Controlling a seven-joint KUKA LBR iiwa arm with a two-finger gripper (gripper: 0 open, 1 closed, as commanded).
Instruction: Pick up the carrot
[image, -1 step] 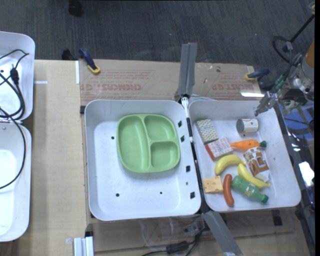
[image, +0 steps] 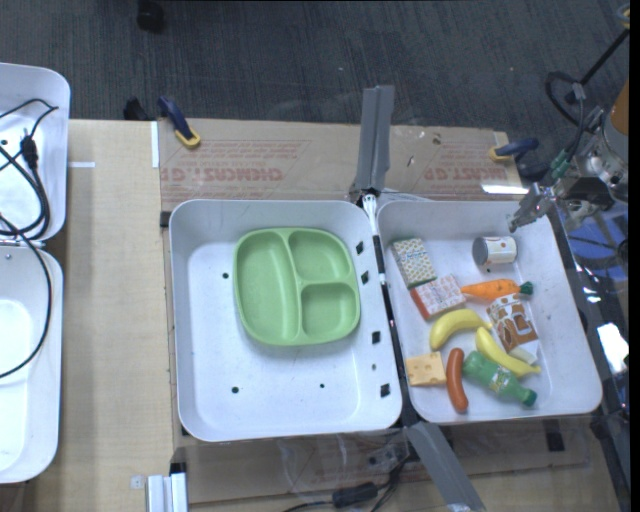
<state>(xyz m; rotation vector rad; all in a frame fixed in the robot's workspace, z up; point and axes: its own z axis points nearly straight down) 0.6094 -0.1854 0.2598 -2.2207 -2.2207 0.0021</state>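
The jaws (image: 524, 212) hang at the upper right corner of the right bin (image: 570, 300), above its rim and too small and blurred here to tell how far they stand apart; nothing shows between them. Just below and to their left in the picture lies a small grey can (image: 495, 250) on its side, and below that the carrot (image: 492, 291), orange with a green tip pointing right, lying flat on the bin floor. It touches or nearly touches a red-and-white box (image: 437, 296) at its left end, with a brown-and-white packet (image: 514, 325) just beneath it and a banana (image: 456, 326) near. Farther out are a second banana (image: 505, 352), a green bottle (image: 497, 380), a sausage (image: 457, 380), a cheese wedge (image: 426, 370) and a patterned box (image: 414, 261). The left bin (image: 200, 330) holds a green divided plate (image: 297, 286). By my reading this is the approach step: the carrot is not yet reached. The next move calls for travelling down and inward past the can, lining up across the carrot's narrow width, and descending without nudging the neighbours.
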